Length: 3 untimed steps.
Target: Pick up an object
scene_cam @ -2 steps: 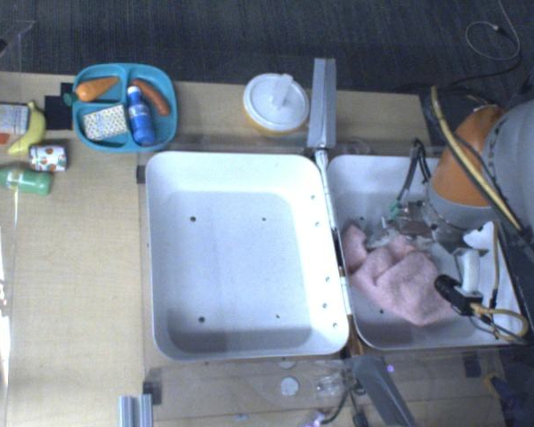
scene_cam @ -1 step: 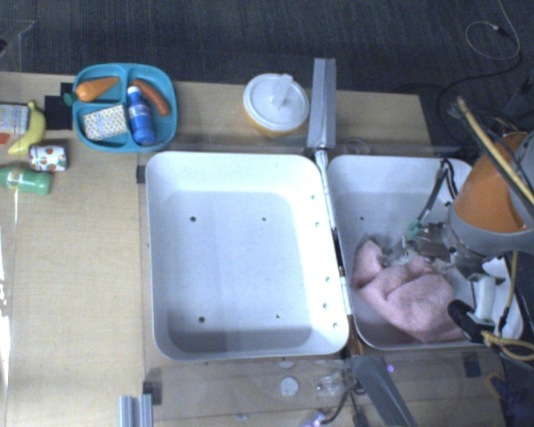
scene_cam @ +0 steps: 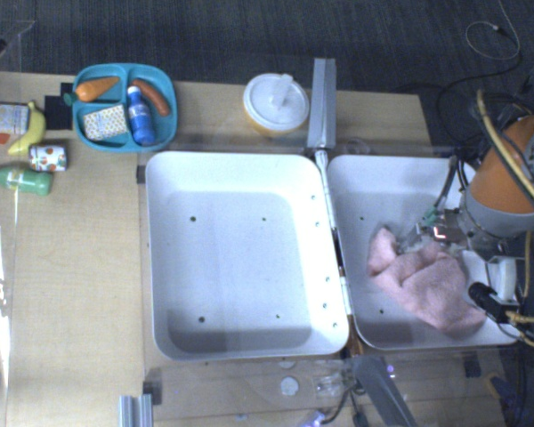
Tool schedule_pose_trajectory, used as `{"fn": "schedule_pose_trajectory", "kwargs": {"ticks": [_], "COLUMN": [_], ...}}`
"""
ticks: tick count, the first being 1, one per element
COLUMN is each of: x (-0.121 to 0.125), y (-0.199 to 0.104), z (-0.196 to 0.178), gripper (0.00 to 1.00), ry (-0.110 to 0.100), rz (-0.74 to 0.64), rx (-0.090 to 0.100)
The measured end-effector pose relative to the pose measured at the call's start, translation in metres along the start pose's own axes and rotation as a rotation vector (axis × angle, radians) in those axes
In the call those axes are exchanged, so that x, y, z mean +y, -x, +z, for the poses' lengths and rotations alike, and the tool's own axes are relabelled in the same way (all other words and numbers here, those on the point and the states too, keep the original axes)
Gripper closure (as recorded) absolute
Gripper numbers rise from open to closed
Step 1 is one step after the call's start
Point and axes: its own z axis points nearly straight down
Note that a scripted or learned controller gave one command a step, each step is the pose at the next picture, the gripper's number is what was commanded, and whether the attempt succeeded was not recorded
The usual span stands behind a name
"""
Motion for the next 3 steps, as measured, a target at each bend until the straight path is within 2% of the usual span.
{"fn": "schedule_pose_trajectory", "kwargs": {"ticks": [1,2,3], "x": [0.016,0.018,0.068], "y": [-0.069,-0.069,-0.093], "z": [-0.001,-0.013,-0.124], "gripper": [0.00,1.00,1.00], "ry": [0.002,0.009,-0.009], "rz": [-0.107,-0.112,-0.471], "rx": [0.002,-0.001,0.004]}}
